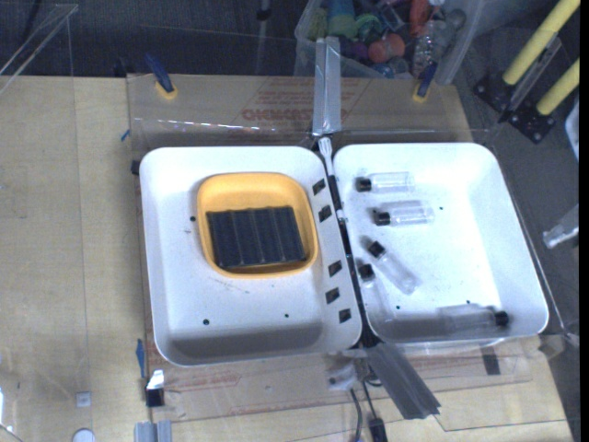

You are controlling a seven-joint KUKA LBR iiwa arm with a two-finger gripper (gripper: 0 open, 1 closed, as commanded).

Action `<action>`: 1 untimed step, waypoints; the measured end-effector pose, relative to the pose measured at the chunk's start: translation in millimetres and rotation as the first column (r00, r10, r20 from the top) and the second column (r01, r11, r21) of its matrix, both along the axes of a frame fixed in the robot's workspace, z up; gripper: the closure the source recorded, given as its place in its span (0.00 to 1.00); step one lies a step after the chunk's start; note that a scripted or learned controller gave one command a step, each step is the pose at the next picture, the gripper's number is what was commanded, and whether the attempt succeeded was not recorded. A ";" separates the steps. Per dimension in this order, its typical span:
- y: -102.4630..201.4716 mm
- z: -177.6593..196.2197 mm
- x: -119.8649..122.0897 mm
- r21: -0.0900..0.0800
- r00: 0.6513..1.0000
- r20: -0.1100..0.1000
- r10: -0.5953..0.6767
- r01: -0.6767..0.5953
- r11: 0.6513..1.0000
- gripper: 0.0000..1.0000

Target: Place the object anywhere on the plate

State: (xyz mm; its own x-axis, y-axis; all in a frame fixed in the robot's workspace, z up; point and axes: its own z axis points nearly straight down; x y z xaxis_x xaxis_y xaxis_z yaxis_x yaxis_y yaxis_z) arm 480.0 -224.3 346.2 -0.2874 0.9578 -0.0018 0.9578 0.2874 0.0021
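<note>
Plate [208,198] in left bin [166,247]; vials [402,215] in rt bin [479,238].

Faint reddish printing runs across the clear plastic sheet [276,109] lying on the table [55,247] behind the two bins — too blurred to spell out. No other label, number or brand is legible — nothing readable anywhere else.

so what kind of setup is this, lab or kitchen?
Likely a robot test bench in a lab: two white bins side by side, a yellow plate in the left, clear vials in the right, and a tub of toys behind.
</note>
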 end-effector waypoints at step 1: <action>1.0 30.8 0.8 -0.003 0.992 0.003 0.125 -0.125 0.992 0.00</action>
State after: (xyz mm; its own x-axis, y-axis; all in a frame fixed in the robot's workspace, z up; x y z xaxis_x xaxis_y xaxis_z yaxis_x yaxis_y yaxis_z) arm 480.8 -223.3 377.0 -0.4048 0.9144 -0.0052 0.9144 0.4048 0.0041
